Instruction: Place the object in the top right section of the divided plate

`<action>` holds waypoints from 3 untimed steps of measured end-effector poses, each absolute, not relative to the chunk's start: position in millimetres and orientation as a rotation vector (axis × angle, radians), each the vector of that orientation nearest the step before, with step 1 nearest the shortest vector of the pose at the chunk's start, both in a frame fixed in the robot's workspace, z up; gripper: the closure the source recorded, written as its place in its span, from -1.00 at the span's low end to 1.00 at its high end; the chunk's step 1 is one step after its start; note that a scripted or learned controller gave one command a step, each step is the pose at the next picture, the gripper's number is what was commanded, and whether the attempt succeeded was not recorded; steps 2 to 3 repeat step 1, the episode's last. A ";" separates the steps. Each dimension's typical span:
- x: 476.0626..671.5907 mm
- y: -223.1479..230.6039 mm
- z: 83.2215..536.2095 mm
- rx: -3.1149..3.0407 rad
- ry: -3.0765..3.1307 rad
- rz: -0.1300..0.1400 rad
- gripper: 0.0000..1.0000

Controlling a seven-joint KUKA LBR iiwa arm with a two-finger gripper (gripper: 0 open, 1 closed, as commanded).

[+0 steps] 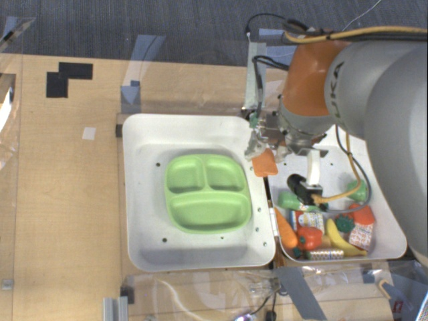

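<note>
A grey KUKA arm with an orange band (309, 79) reaches in from the right, its gripper (262, 154) poised over the seam between two shallow white bins. A small flat orange object (265, 165) hangs at the fingertips, apparently pinched between nearly closed fingers, just above the left bin's (140, 246) right rim. The green divided plate (208, 192) lies in the middle of that bin, its two smaller sections toward the top and one long section below; the orange piece sits just beside the plate's upper right corner, outside it. The right bin (394, 243) holds a heap of toy food, including a carrot (285, 229), a tomato (309, 237) and a banana (341, 239).
</note>
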State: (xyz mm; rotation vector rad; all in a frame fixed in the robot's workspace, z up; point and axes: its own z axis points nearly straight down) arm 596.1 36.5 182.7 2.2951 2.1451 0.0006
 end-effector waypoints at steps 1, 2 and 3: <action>596.1 36.2 182.7 2.296 2.144 0.001 -1.00; 596.1 36.2 182.7 2.296 2.144 0.001 -1.00; 596.1 36.2 182.7 2.296 2.144 0.001 -1.00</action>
